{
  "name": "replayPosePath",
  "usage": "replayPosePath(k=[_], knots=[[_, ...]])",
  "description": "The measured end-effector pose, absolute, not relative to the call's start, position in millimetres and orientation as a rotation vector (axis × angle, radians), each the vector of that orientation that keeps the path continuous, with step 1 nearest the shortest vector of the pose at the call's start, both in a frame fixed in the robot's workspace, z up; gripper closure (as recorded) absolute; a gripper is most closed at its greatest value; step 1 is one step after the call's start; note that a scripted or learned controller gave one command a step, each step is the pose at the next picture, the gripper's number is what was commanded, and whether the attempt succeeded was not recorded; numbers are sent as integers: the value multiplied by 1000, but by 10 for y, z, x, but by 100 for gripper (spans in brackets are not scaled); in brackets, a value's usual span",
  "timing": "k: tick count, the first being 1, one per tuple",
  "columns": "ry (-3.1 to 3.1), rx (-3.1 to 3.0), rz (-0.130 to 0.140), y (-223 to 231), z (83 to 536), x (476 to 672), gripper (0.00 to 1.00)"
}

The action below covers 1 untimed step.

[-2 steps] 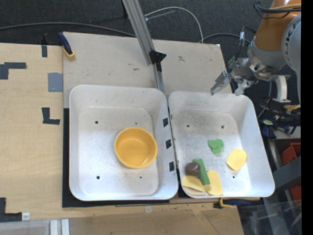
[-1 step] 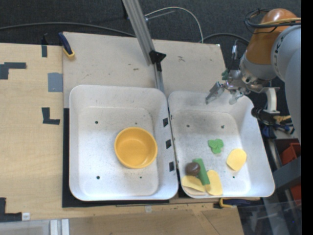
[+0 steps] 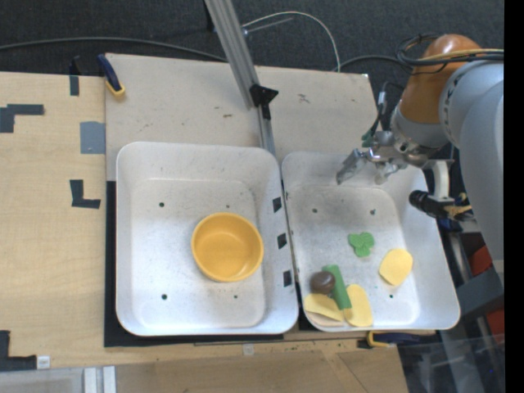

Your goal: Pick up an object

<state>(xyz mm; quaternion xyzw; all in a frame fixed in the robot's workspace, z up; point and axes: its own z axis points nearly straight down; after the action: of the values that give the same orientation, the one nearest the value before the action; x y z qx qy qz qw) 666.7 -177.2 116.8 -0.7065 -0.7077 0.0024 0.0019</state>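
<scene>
The gripper is hanging over the far edge of the right bin, its arm reaching in from the right; whether it is wide or narrow cannot be told from this angle, and nothing is showing in its grasp. Below it and nearer the camera, a small green object is lying on the bin floor, with a yellow piece just beyond it to the right. Farther down, at the near edge, a brown object, a green block and yellow slices are crowding together. Well to the gripper's left, a yellow bowl is sitting in the left bin.
</scene>
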Motion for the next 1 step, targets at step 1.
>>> replayPosePath(k=[1], knots=[[-2225, -2218, 4, -1767, 1306, 6681, 100]])
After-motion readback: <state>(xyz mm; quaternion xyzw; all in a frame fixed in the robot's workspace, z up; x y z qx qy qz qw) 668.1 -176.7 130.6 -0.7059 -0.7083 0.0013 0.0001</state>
